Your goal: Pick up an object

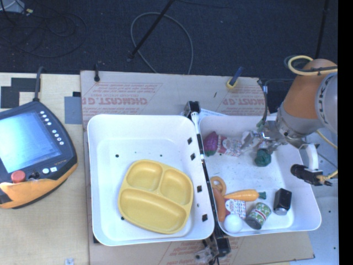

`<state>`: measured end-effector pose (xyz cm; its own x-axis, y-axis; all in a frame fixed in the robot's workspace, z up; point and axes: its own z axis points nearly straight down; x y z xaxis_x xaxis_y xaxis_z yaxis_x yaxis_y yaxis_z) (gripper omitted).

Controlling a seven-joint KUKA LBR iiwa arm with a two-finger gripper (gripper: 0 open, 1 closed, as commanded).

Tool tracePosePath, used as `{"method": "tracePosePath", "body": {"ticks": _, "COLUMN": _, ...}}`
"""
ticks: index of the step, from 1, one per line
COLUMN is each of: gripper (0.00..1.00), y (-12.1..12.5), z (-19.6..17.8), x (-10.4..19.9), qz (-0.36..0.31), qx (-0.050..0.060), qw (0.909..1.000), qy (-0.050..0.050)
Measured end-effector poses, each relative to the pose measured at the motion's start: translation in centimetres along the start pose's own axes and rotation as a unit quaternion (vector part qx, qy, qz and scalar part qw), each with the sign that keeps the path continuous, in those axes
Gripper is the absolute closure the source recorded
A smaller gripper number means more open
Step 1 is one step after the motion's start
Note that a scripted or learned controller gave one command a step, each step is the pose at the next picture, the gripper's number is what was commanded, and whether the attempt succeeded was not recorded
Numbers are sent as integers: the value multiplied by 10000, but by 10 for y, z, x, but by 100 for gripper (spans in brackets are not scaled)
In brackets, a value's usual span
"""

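Observation:
The right bin (309, 220) holds several small objects. A dark green lump (263, 157) lies near its back right, and my gripper (261, 138) hangs just above and behind it, at the end of the grey and orange arm (306, 101). Nothing is visibly held. A purple object (210, 143) and a crumpled wrapper (232, 146) lie to the gripper's left. At the bin's front are an orange carrot (241, 195), a white ball (233, 223), a small can (258, 215) and a black cylinder (282, 201).
The left bin (105, 148) holds a yellow divided plate (156, 195). An orange loop-handled tool (219, 191) lies along the right bin's left wall. A teach pendant (30, 148) sits on the bench at far left. Cables run behind the bins.

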<state>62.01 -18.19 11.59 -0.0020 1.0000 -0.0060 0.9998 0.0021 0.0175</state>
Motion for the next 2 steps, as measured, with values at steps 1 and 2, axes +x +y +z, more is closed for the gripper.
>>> {"method": "tracePosePath", "body": {"ticks": 1, "gripper": 0, "y": -3, "z": 5, "x": -2, "qz": -4, "qx": -20, "qw": 10000, "qy": -3}}
{"method": "tracePosePath", "body": {"ticks": 2, "gripper": 0, "y": -20, "z": 21, "x": -33, "qz": 9, "qx": 21, "qw": 10000, "qy": -14}}
